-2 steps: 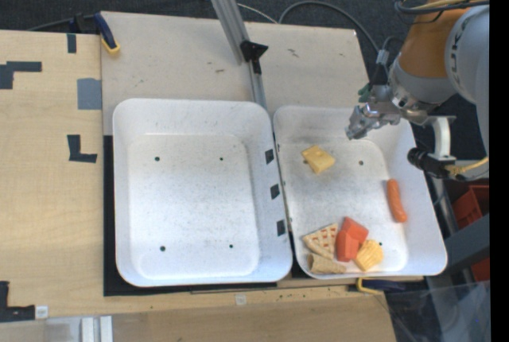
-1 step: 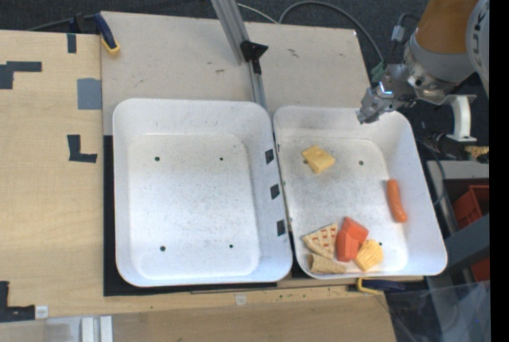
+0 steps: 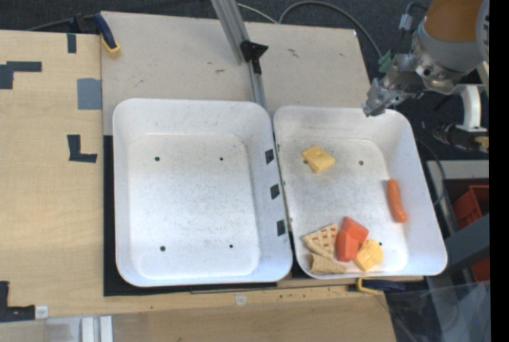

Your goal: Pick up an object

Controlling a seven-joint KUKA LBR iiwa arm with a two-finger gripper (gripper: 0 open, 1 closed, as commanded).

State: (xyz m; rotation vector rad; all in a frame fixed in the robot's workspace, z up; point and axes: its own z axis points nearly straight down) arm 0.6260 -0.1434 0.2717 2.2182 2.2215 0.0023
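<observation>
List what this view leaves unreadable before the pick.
- Gripper: small and blurred at the right bin's far corner; finger state cannot be read.
- Pile in the near corner: orange-red block overlaps the waffle piece and yellow ridged piece, hiding their edges.
- Arm: cut off by the top edge.

Two shallow white bins sit side by side: the left bin [image 3: 127, 173] in the middle of the frame and the right bin [image 3: 417, 173] toward the right. Five small items lie in the right bin: one yellow block [image 3: 318, 159] near its upper middle, one orange carrot-like stick [image 3: 396, 200] at its right side, and, clustered at its lower edge, one waffle-patterned piece [image 3: 321, 240], one orange-red block [image 3: 351, 239] and one yellow ridged piece [image 3: 369, 255]. One arm, with one gripper [image 3: 376, 103], is at the upper right.
</observation>
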